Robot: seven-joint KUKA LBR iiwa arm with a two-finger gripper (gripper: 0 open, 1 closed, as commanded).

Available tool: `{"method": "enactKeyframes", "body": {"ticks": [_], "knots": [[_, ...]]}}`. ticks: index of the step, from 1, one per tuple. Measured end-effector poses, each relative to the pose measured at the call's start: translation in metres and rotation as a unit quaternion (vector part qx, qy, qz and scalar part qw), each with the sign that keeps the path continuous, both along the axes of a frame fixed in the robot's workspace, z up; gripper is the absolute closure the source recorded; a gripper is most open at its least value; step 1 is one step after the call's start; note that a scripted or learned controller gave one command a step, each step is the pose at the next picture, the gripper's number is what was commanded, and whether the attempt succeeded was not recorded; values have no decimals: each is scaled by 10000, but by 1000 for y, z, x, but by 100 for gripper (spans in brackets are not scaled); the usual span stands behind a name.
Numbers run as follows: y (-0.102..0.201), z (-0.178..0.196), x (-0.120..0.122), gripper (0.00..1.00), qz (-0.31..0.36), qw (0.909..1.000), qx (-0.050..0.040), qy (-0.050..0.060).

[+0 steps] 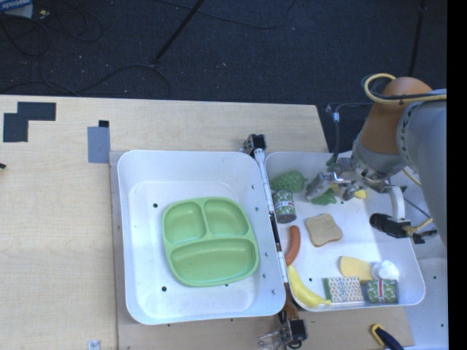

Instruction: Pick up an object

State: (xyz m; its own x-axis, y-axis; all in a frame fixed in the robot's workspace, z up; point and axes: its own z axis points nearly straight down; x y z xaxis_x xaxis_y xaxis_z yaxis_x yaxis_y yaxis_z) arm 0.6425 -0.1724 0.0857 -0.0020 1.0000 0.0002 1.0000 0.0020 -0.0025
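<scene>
Pale matt wood-look counter [58, 232] carries two shallow white bins of smooth, slightly glossy plastic [131, 195]; the green three-compartment plate [210, 240] looks like smooth satin plastic. Yellow banana [305, 289] and red sausage [292, 243] look like shiny moulded plastic, tan bread slice [322, 229] matt. Silvery claw [337, 184] looks like bare metal.
</scene>
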Motion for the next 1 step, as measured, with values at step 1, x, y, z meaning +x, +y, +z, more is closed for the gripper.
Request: {"method": "enactKeyframes", "body": {"ticks": [1], "knots": [[0, 7, 0, 100, 15, 10000, 13, 28]]}}
